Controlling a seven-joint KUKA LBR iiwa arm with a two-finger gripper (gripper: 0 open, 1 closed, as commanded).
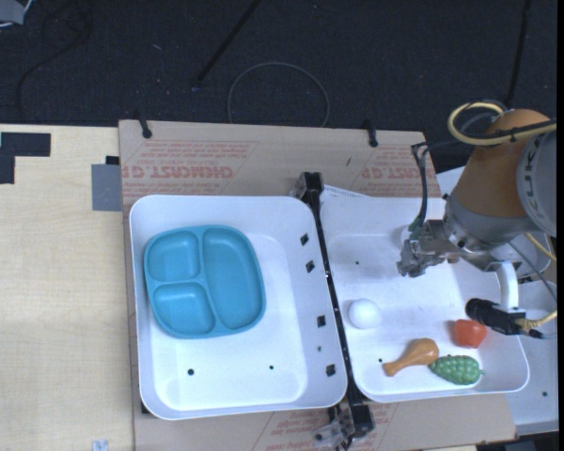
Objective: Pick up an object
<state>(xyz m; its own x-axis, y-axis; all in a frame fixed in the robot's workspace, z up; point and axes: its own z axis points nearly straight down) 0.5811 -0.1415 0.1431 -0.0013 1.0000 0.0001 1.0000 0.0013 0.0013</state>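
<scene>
The right bin (376, 224) has bare floor beneath the jaws (412, 263), whose opening I cannot tell.

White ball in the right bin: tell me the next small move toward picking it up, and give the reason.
Probably shift the gripper toward the bins' divider and the near edge until it is over the white ball, then descend. The gripper sits farther back in the right bin, with bare floor around the ball; the drumstick lies apart from it, nearer the front rim.
</scene>
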